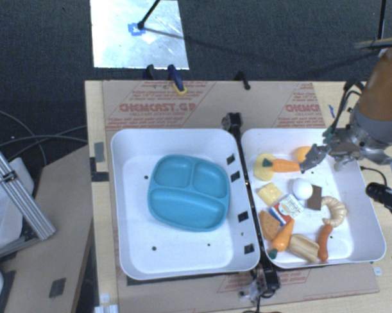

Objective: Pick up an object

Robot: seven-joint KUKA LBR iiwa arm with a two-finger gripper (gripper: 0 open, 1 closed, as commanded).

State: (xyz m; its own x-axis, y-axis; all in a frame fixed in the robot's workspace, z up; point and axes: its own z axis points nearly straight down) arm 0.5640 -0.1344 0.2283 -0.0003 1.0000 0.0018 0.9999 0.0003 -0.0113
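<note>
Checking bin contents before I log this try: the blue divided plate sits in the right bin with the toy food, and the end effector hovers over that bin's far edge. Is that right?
Not quite. The camera view shows the blue divided plate alone in the left bin, not in the right bin with the toy food. The rest holds: the end effector hovers over the right bin's far edge.

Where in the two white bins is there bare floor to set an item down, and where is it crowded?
Left bin: bare floor rings the blue divided plate, widest along the left wall and near edge. Right bin: toy food fills its left and middle, from the carrot to the bread roll; bare patches lie along the right wall and the far strip beside the gripper.
</note>
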